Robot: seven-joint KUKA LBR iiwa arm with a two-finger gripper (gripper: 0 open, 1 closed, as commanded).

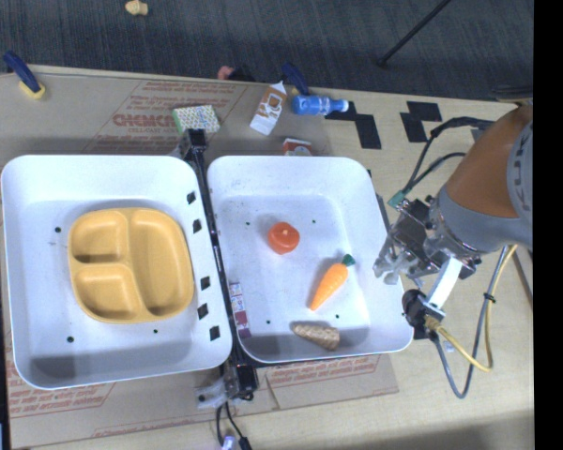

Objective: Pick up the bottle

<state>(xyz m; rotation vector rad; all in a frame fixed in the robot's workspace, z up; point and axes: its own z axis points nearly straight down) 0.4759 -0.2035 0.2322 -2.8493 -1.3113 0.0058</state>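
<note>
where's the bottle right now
The blue bottle lies on its side on the bench behind the right bin, outside both bins, beside a small carton.

Small blue bottle (311, 105) with a pale cap end pointing right, lying on its side on the cardboard-covered bench (432, 411), close to the far edge and just beyond the far rim of the right bin (387, 251), outside both bins.
</note>
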